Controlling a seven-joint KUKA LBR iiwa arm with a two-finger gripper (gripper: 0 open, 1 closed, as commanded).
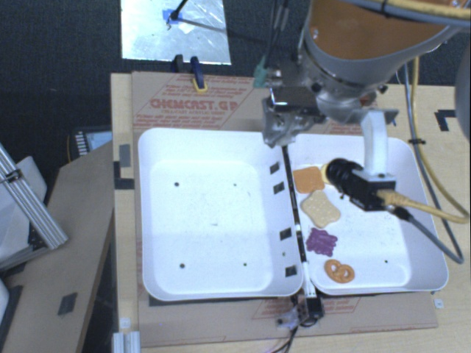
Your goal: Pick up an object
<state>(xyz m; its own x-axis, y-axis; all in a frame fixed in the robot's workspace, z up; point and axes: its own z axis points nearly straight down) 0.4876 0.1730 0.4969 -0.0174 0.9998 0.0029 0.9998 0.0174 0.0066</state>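
Observation:
Several small food-like items lie in the right bin (419,271), close to the divider: an orange square slice (309,178), a beige cracker (321,209), a purple piece (321,241) and a brown pretzel (339,271). My gripper (282,129) hangs over the back end of the divider between the two bins, above and behind the orange slice. It looks to be off the items, and nothing shows in its grasp. The bulky grey and orange arm (368,35) covers the back of the right bin.
The left bin (206,219) is a plain white tray with a few dark dots. A black cylindrical unit (358,185) with a yellow cable juts from the wrist over the right bin. A black divider strip (291,212) separates the bins. A shiny sheet (175,20) lies beyond the bench.

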